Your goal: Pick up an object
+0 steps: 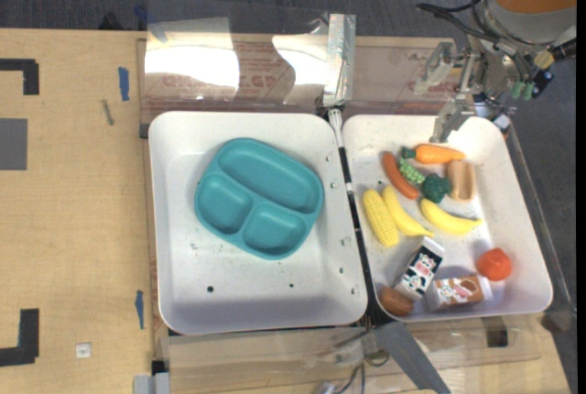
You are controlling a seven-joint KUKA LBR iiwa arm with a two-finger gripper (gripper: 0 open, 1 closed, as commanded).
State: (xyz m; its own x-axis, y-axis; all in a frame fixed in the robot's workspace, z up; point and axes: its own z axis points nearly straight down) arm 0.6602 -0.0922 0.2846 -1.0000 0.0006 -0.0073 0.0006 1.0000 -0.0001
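My gripper hangs over the far edge of the right bin, its fingers open with nothing between them. Just below it lies an orange carrot. Close by are a hot dog in a bun, a red sausage, a broccoli piece, two bananas and a corn cob. Nearer the front lie a black-and-white milk carton, a red tomato, a brown carton and a brown round item.
The left bin holds a teal divided plate. A clear plastic sheet and a taped strip stand behind the bins. The wooden bench stretches to the left.
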